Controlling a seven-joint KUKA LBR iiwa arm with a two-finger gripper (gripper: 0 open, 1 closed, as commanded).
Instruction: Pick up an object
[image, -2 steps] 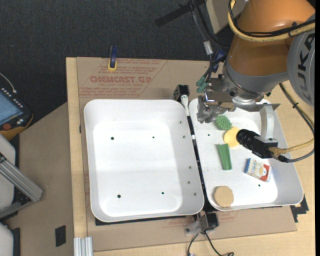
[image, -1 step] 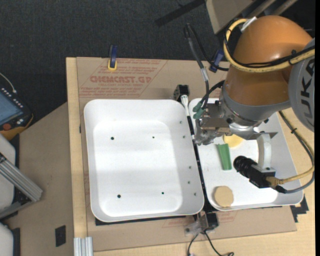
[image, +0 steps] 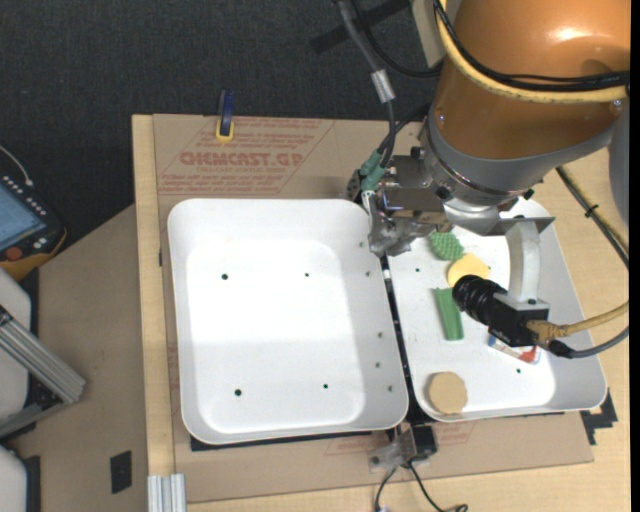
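Note:
In the right bin (image: 560, 395) lie a green bar (image: 448, 313), a yellow piece (image: 466, 268), a green ridged piece (image: 445, 244) and a tan round disc (image: 447, 392). A small red and blue thing (image: 516, 347) peeks out near the bin's right side. My gripper (image: 384, 236) hangs low over the right bin's far left corner, close to the wall between the bins. It is left of the green ridged piece, and I see nothing between its fingers. The big arm body hides the far part of the right bin.
The left bin (image: 200, 330) sits beside the right one, on a cardboard sheet (image: 240, 150). A blue and yellow clip (image: 226, 120) stands at the cardboard's far edge. Grey rails (image: 40, 360) lie off the bench at the left.

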